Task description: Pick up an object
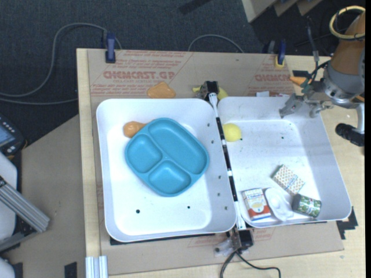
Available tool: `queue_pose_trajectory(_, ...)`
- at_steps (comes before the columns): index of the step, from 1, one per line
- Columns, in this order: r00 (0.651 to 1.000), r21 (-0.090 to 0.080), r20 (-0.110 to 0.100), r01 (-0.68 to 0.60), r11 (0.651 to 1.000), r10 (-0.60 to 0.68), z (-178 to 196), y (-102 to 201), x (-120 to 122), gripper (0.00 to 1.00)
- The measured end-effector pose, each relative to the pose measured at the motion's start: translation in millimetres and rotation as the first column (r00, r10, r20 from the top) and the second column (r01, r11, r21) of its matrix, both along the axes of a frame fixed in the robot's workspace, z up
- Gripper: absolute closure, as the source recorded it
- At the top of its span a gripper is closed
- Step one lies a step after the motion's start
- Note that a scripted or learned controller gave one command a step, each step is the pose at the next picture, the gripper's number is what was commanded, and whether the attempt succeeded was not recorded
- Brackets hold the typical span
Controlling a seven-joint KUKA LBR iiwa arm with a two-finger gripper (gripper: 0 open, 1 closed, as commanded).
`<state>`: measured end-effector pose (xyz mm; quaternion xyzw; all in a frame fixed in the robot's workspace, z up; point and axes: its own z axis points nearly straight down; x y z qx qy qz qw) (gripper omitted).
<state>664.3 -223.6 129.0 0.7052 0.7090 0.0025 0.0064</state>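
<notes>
The arm [346, 51] comes in at the bench's far right corner, and its gripper [301, 106] hangs over the far right corner of the right bin [313, 149], its two fingers spread wide with nothing between them. In the left bin [116, 201] a blue divided plate [166, 156] lies near the middle, and an orange piece [133, 128] sits touching the plate's far left edge. In the right bin a yellow ball [232, 132] rests against the left wall, toward the far end. Along that bin's near edge lie a small carton with red print [255, 204], a white lump [280, 207] just beside it, a green can [306, 205] on its side in the near right corner, and a patterned packet [288, 179] a little farther in. Another orange piece [160, 90] lies on the bench itself, beyond the left bin's far edge.
</notes>
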Motion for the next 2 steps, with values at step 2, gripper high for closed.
queue_pose_trajectory(2,1.0,0.007,-0.019,0.013,1.0,-0.013,-19.4,16.2,-138.1,0.0)
